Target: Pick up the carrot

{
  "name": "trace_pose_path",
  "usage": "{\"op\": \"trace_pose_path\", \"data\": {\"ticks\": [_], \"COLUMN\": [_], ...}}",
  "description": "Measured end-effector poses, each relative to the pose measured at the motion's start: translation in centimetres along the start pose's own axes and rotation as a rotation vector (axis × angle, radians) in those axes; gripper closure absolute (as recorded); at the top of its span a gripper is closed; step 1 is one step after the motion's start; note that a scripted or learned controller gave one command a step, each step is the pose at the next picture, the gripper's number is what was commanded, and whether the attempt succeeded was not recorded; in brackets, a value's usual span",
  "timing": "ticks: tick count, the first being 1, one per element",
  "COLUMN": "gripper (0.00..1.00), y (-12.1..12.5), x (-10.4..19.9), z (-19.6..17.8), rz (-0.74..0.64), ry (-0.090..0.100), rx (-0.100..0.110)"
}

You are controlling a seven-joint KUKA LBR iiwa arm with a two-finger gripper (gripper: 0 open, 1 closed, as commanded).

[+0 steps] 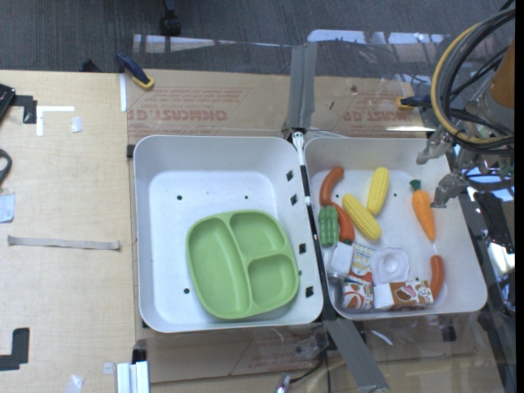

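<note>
Metal parts of the tool [446, 170] hang over the right bin's [471, 297] far right edge, and I cannot tell how it is set. The orange carrot [422, 213] lies just beside and below it, in that bin, right of two yellow corn cobs [368, 203].

Bench [57, 285] – two white bins [155, 244] on it.

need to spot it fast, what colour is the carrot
Orange with a small green top; the carrot shows best in the camera view.
</note>
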State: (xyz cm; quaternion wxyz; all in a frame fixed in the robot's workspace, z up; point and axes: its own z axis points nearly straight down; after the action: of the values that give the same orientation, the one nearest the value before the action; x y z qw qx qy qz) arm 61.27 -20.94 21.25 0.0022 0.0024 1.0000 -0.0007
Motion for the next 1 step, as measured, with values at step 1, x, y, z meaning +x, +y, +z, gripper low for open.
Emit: {"op": "trace_pose_path", "data": {"ticks": [1], "gripper": [0.00], "y": [-1.18], "x": [-2.62], "z": [11.85], "rz": [-0.003], "ry": [-0.003], "rx": [0.001]}}
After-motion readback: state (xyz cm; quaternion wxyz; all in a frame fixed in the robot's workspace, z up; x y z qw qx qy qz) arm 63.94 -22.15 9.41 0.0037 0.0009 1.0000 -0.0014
